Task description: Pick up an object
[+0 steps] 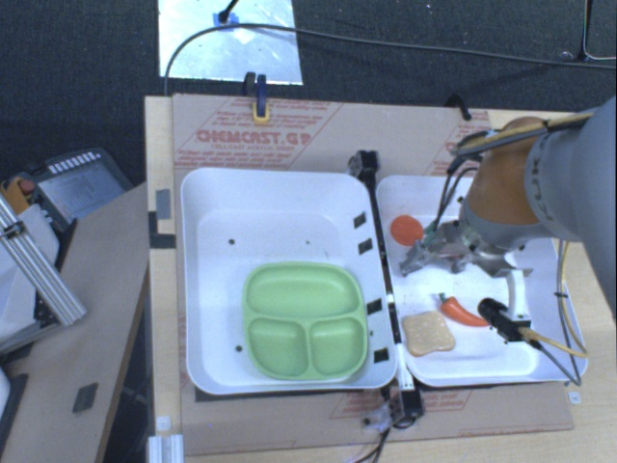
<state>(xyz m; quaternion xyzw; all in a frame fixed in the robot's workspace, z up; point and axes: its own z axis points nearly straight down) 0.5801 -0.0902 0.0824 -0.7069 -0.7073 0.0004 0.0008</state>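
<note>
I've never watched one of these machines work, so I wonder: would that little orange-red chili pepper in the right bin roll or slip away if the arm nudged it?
The chili pepper looks glossy and tapered, so it may well slip. Its curved shape suggests it would pivot rather than roll straight. It lies close to the toast slice, which might stop it.
</note>
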